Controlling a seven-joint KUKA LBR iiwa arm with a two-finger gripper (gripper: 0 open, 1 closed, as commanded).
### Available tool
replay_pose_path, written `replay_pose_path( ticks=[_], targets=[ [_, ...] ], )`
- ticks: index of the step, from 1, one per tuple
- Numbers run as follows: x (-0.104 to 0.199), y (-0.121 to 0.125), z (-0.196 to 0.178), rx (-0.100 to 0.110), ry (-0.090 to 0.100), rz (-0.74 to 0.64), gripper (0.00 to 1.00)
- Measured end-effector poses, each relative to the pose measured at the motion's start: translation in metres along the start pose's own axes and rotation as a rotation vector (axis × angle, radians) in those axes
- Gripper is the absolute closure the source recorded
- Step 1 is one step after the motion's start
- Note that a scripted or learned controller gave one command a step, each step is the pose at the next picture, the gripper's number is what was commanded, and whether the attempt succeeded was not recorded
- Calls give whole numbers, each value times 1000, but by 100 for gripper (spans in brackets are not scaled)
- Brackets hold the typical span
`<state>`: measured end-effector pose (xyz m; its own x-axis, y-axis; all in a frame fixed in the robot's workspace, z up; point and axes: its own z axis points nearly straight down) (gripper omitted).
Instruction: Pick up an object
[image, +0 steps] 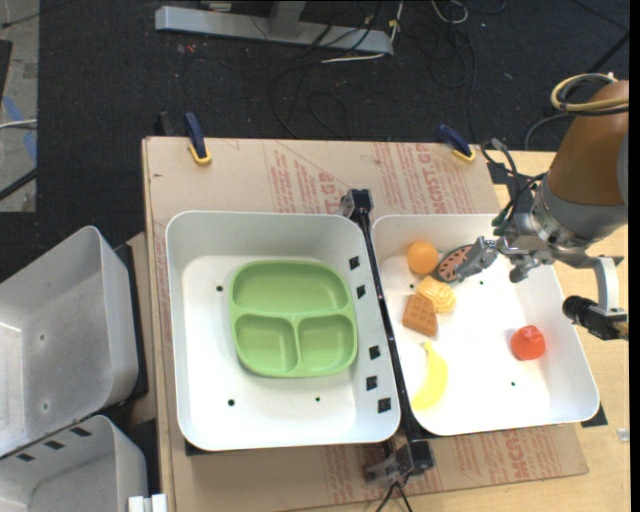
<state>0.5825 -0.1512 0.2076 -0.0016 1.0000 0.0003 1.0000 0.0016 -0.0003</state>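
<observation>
The gripper (466, 262) sits low over the right bin (560, 400), toward that bin's 11 o'clock corner, with a dark reddish, seeded slice-shaped item (452, 266) at its tip; whether the fingers are spread or pinching that item cannot be told. An orange ball (423, 257) lies just beside the tip, at its 9 o'clock. A yellow ridged piece (437, 294) rests at the tip's 7 o'clock, touching a tan waffle-like wedge (420, 316) below it. A banana (431, 377) lies at the bin's 7 o'clock, apart from the wedge. A red tomato-like object (528, 342) sits near the bin's 3 o'clock side, well apart from the rest.

The arm (590, 160) enters from 2 o'clock, its orange band above the grey wrist, forearm angled down toward 8 o'clock.

The left bin (190, 400) holds a green divided plate (294, 317) near its centre.
</observation>
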Motion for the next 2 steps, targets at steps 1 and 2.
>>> replay_pose_path(
  ticks=[1, 2],
  targets=[
    [-4, 1, 63, 4, 0, 4, 0],
    [-3, 1, 116, 4, 0, 4, 0]
  ],
)
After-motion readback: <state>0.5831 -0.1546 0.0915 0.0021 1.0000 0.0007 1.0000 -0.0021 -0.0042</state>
